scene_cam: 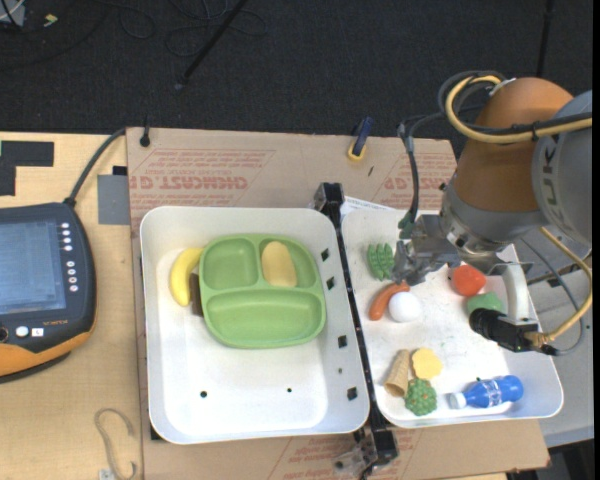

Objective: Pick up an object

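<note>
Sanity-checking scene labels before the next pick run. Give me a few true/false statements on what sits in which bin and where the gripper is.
1. The green divided tray lies in the left bin. True.
2. A banana lies inside one of the tray's compartments. False: it lies beside the tray's left edge, on the bin floor.
3. The gripper is over the right bin. True.
4. The blue bottle stands upright in the left bin. False: it lies on its side in the right bin, near the front edge.
5. A white ball lies in the right bin below the gripper. True.
</note>
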